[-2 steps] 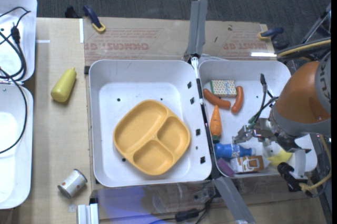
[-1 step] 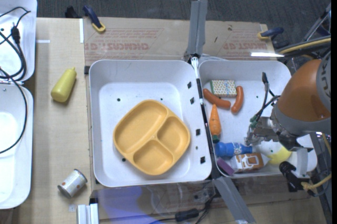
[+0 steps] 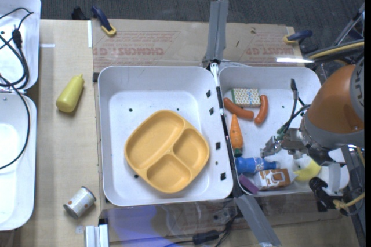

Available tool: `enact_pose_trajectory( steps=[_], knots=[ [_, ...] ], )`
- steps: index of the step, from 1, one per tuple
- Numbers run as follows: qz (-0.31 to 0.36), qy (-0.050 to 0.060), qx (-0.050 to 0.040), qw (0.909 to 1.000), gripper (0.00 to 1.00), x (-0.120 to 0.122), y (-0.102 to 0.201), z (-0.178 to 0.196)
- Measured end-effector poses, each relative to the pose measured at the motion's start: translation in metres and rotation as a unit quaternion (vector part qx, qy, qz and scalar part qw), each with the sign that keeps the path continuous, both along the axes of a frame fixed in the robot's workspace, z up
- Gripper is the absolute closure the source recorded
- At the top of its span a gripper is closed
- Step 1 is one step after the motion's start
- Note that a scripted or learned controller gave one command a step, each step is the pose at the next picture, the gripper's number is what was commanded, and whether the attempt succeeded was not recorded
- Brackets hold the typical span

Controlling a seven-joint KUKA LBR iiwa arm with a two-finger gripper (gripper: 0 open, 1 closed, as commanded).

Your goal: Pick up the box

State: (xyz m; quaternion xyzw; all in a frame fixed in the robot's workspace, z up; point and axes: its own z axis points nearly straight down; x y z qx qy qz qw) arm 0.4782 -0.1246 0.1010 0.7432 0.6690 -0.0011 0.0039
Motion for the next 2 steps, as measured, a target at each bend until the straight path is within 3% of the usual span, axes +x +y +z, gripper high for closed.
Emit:
enact_pose_trajectory(
  steps=[1,2],
  knots=[
    [-0.023,0.002,0.0034,0.9997,0.00,-0.0004,0.0315,-0.0099],
    [-0.024,0.003,0.0031,0.9997,1.00,-0.0005,0.0302,-0.0017]
  ],
)
